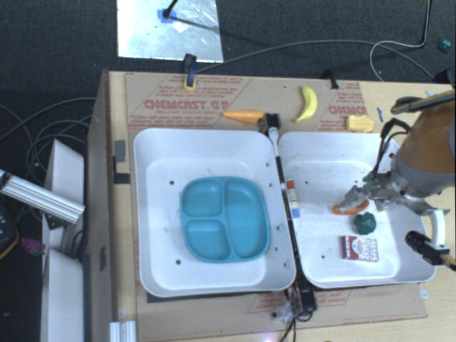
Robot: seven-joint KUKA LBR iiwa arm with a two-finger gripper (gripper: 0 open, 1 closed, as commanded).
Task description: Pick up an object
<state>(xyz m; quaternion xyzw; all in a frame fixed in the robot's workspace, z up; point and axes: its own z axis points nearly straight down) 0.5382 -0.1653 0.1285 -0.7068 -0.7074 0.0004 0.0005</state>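
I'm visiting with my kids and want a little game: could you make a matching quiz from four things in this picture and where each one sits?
Things:
1. blue divided plate
2. banana
3. red and white box
4. carrot

Places:
A. in the right bin, near its front edge
B. on the cardboard behind the right bin
C. in the left bin
D. on the cardboard behind the left bin

Pairs: 1-C, 2-B, 3-A, 4-D

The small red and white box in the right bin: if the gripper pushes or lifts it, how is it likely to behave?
The box lies flat on the right bin floor, so it would probably slide rather than roll or tip. It looks like light, stiff carton. Lying that low, it may be awkward to pinch.
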